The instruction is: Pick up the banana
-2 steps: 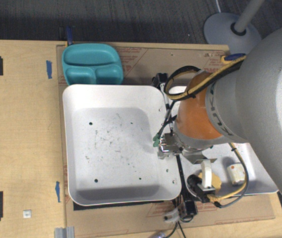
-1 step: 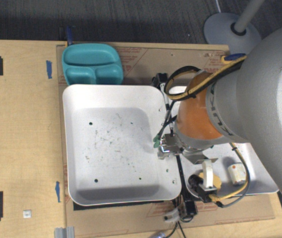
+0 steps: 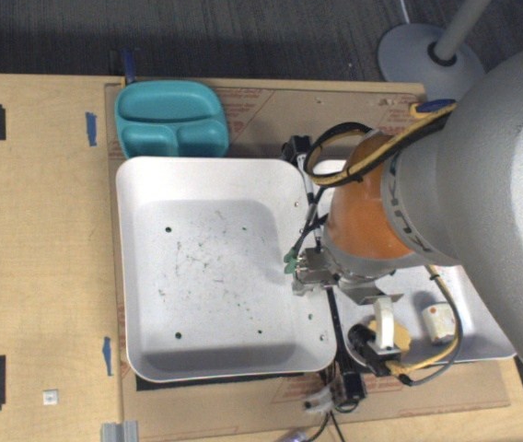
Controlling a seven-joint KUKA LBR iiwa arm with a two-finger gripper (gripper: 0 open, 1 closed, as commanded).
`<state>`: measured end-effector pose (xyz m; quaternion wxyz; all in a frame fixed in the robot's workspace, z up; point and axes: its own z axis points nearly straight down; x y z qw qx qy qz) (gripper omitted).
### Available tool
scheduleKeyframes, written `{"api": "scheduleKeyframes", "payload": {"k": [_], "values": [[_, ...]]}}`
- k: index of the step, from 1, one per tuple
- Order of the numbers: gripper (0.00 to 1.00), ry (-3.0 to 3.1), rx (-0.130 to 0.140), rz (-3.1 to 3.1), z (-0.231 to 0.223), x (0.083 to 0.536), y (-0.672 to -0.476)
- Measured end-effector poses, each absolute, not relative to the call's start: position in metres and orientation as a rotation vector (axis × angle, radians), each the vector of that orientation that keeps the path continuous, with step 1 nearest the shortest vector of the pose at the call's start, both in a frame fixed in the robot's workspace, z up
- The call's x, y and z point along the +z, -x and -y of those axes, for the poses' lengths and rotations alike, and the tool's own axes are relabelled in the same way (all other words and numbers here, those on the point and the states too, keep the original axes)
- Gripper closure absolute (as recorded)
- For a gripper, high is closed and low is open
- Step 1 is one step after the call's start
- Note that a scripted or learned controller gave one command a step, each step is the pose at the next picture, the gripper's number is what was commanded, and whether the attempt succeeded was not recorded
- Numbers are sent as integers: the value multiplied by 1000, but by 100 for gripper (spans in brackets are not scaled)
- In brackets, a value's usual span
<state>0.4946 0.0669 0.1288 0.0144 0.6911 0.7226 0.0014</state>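
Likely the banana, small yellow patch, right-hand bin, mostly hidden under the arm

Light is even & fairly bright, from overhead, no hard shadows. White bin looks near-blown along its rim, w/ soft grey shading on its inner walls at the far & left sides; scuffs on its floor stay sharp. Thin dark shadow strip under its near edge. Carpet beyond the bin is dim, low contrast. Teal tray just behind the bin shows mild sheen. Arm right of the bin is close to lens, soft-focus, pale glare on shell. Res low, slight grain.
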Motion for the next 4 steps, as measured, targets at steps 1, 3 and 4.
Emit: {"api": "scheduleKeyframes", "payload": {"k": [1, 3, 4], "values": [[100, -2094, 1, -2303, -66, 129, -494], [100, -1983, -6, -2400, -64, 129, -494], [100, -1932, -10, -2442, -63, 129, -494]]}}
